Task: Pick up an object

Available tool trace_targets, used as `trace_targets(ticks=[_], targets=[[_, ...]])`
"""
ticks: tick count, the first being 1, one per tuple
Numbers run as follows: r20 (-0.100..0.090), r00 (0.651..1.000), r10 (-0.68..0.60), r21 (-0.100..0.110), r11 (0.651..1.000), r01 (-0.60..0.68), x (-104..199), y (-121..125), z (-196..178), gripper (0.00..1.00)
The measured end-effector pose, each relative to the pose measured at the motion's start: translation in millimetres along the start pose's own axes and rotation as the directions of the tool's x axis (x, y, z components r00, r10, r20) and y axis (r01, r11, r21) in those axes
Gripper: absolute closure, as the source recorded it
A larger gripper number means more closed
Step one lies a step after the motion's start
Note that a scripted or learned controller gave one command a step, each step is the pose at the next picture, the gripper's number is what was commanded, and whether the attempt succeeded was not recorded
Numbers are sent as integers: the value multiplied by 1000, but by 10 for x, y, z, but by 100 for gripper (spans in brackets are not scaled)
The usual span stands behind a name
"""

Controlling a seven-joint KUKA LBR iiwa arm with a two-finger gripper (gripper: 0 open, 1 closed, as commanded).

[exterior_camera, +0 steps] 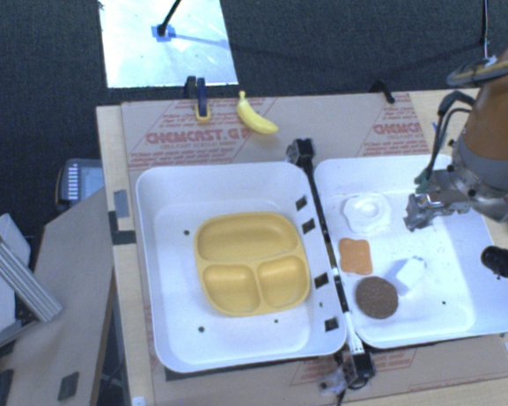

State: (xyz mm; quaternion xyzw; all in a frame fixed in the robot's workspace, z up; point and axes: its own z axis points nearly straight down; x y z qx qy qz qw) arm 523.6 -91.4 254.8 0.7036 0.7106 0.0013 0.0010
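Note:
The right bin (476,311) holds a white round lid-like piece (365,212), an orange toast-like square (355,255), a brown round patty (377,296) and a small white block (409,272). My gripper (421,210) hangs over the right bin's upper right part, to the right of the white round piece and above the white block. Nothing shows between its tips. The arm's grey and orange wrist (495,132) stands behind it at the right edge.
The left bin (168,276) holds a yellow divided tray (248,262). A yellow banana (255,116) lies on the board behind the bins, next to a yellow-and-black clamp (200,99). A black divider with clips (321,236) runs between the bins.

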Motion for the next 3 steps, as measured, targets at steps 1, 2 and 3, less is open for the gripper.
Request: trace_targets(ticks=[1, 2, 3], targets=[[-1, 1000, 0, 2, 1000, 0, 531, 156, 132, 100], [-1, 1000, 0, 3, 1000, 0, 1063, 242, 277, 100], [-2, 1000, -2, 1, 1000, 2, 1665, 278, 199, 100]])
